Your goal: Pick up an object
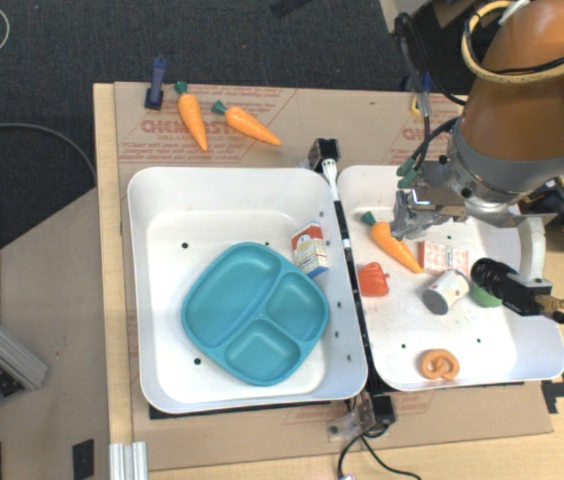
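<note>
My gripper (414, 216) hangs over the back part of the right bin (522, 368), just above and right of the leafy end of an orange toy carrot (394, 245). A red-and-white packet (440, 256) lies right beside the carrot, partly under the wrist. Further forward are a small white can (446, 292) on its side, a green piece (482, 294), a red toy (373, 279) by the bin's left wall, and a pretzel (439, 364) near the front. Nothing shows between the gripper's tips.
The left bin (152, 228) holds a teal divided plate (254, 312) and a small carton (310, 250). Two more toy carrots (193, 120) (250, 124) and a blue item (155, 81) lie on the cardboard behind the bins.
</note>
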`<action>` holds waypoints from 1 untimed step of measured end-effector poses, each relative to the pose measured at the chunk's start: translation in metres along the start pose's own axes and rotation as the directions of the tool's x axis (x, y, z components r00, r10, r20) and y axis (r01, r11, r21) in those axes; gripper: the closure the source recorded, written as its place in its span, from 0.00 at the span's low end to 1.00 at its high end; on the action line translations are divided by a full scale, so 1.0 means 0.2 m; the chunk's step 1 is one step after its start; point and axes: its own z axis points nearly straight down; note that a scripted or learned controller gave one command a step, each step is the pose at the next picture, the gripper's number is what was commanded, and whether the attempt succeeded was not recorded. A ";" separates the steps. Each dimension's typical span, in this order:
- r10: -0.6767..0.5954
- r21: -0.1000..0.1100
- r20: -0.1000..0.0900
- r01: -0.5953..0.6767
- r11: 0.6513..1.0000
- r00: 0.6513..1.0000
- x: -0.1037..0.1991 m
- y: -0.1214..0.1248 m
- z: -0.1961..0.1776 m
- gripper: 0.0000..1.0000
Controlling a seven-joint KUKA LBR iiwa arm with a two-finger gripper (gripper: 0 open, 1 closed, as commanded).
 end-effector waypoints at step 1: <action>-0.003 0.004 0.001 0.003 1.000 1.000 0.01 0.02 -0.02 1.00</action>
